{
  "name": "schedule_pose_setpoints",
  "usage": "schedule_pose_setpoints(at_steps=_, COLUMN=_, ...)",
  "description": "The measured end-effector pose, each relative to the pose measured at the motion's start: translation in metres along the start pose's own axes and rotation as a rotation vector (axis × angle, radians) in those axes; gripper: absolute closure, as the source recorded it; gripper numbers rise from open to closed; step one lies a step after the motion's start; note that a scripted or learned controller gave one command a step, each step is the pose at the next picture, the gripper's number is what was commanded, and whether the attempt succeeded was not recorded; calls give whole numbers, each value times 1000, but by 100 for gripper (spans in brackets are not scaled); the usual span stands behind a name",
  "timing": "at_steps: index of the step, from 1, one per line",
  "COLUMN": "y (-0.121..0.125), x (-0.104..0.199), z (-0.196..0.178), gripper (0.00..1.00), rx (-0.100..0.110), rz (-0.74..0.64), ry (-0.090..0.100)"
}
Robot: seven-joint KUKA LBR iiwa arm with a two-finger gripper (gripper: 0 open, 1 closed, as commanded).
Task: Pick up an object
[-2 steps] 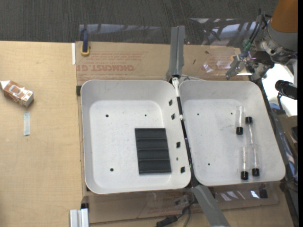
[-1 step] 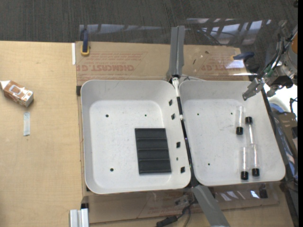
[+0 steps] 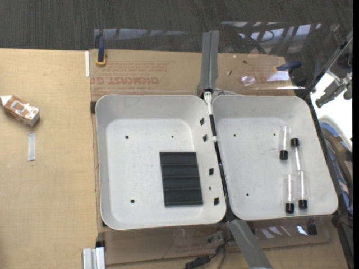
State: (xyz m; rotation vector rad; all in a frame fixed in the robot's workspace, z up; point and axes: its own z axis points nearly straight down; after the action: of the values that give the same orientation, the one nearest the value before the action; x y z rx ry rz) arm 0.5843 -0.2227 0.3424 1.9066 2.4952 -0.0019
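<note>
A black ribbed rectangular block [image 3: 180, 178] lies flat in the left bin [image 3: 112, 114], a little right of its middle. Three clear tubes with black caps lie in the right bin [image 3: 247, 108] near its right wall: a short one [image 3: 283, 142], a long one [image 3: 298, 172] and another short one [image 3: 289, 192] at the front. My gripper [image 3: 332, 94] shows in part at the view's right edge, beyond the right bin's far right corner and well away from the tubes and the block.
Both bins rest on a brown cardboard sheet [image 3: 146, 74]. A grey post [image 3: 210, 60] stands behind the seam between the bins. A clamp [image 3: 100, 54] grips the cardboard's far left corner. A small orange-and-white box [image 3: 21, 111] lies on the wooden bench at far left.
</note>
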Motion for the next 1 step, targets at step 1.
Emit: schedule_pose_setpoints(at_steps=1, y=0, x=-1, z=-8, gripper=100, rx=0, rz=1, ry=-1)
